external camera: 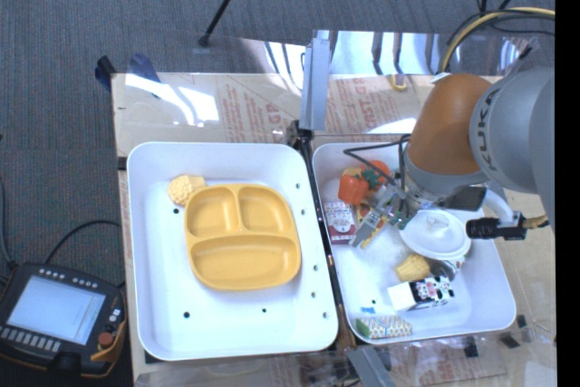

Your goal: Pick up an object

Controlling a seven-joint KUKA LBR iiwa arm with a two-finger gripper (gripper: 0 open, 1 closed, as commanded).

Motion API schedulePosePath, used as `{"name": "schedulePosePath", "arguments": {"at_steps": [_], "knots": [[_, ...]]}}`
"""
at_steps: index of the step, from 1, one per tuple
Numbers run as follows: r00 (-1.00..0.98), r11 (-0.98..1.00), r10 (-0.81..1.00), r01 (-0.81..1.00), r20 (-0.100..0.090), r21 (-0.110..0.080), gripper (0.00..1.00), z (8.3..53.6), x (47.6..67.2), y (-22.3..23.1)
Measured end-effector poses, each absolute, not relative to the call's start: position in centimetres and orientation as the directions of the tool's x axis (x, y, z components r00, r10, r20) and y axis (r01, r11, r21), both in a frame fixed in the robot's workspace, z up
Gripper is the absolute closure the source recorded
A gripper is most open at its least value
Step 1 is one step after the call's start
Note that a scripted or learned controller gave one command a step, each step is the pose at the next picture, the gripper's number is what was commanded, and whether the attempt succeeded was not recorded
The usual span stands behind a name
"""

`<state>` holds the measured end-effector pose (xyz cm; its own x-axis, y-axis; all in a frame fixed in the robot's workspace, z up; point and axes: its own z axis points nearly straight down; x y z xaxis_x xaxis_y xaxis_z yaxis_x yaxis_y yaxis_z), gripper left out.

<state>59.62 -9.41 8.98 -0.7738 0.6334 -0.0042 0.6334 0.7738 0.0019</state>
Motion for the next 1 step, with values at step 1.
{"name": "schedulePosePath", "arguments": {"at_steps": [1], "knots": [[-0.777,0.777,0.629,0.629,-0.011,0.005,1.0,10.22,59.89,-9.34]]}}
